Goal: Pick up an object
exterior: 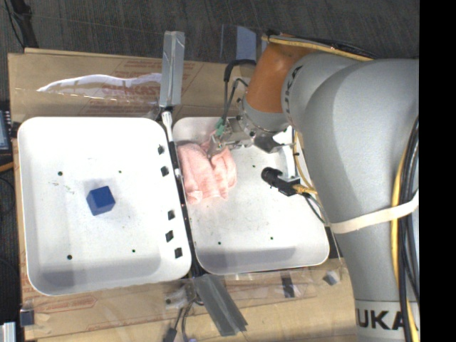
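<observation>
A crumpled pink cloth (204,172) lies in the right bin (263,251), against its left wall. My gripper (221,138) is low at the cloth's upper right edge, in the bin's back left corner, hanging from the orange band of the wrist. It touches or nearly touches the top of the cloth. A small blue cube (101,199) rests in the left bin (92,273), left of its middle, far from the gripper.
The grey arm (356,162) covers the right bin's right side and back. A black cable connector (281,180) hangs over the right bin's middle. A metal divider (173,191) runs between the bins, on a cardboard-covered bench (85,84).
</observation>
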Controlling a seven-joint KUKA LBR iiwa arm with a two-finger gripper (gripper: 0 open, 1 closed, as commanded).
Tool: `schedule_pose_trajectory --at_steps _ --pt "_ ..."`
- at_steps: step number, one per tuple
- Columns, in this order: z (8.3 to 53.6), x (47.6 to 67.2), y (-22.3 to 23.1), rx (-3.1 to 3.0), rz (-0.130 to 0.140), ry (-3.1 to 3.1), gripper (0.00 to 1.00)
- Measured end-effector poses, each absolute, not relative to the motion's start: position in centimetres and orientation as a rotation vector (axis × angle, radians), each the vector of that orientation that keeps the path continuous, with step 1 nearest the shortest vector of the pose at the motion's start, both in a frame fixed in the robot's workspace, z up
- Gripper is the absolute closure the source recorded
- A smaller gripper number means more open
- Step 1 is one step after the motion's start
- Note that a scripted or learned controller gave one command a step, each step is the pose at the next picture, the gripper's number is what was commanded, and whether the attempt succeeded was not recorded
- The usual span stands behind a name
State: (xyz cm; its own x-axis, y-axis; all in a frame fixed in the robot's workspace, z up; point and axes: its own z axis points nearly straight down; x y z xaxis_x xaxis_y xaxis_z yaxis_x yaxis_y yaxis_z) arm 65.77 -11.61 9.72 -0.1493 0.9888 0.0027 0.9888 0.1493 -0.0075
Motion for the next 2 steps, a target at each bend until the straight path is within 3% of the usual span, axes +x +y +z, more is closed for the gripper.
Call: schedule_pose_trajectory --at_steps 1,2 --pt "9.1 65.8 -13.6 -2.415 0.001 -2.008 1.00" --pt "21.5 65.7 -11.8 -2.321 0.006 -2.111 1.00"
